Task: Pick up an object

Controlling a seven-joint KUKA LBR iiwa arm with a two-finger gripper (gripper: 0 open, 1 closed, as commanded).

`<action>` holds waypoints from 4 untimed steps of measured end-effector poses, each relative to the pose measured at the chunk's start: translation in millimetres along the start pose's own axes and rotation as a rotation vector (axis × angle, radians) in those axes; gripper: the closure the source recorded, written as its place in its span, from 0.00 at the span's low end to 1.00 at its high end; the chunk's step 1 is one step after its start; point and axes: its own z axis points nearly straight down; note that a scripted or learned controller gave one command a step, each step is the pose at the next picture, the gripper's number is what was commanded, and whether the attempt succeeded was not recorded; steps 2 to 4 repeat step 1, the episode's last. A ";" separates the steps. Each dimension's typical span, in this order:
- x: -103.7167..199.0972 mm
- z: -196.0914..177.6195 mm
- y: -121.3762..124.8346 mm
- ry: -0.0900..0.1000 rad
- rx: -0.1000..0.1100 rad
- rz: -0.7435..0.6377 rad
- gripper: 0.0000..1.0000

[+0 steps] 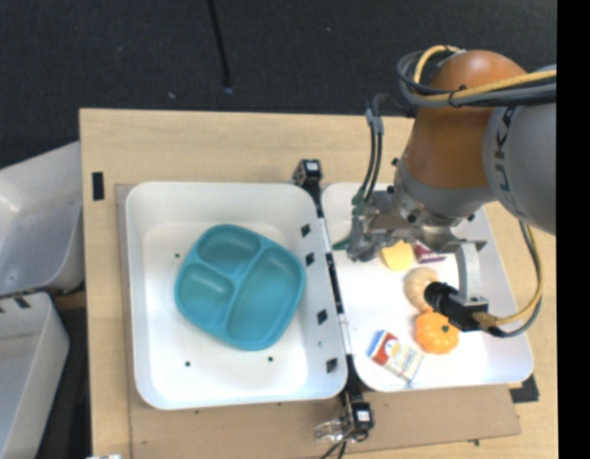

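Observation:
My gripper (374, 240) hangs over the upper left part of the right bin (371, 352), under the grey and orange arm. A yellow block (398, 255) lies just beside it, partly covered by the wrist. Further right in that bin lie a tan roundish object (419, 282) and an orange fruit-like ball (435, 334). A small white carton with red and blue print (394, 354) rests near the bin's front. A sliver of something pink and white (430, 253) peeks out under the arm. Nothing shows between the fingers.
The left bin (161, 371) holds a blue divided plate (240, 285). A row of black clips runs along the wall between the two bins (325, 285). The wooden bench edge (103, 142) surrounds both bins.

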 end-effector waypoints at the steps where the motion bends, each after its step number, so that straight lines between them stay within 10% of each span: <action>1: 49.3 -1.1 10.4 0.000 0.000 0.001 1.00; 4: 49.3 -1.1 10.4 0.000 0.000 0.001 1.00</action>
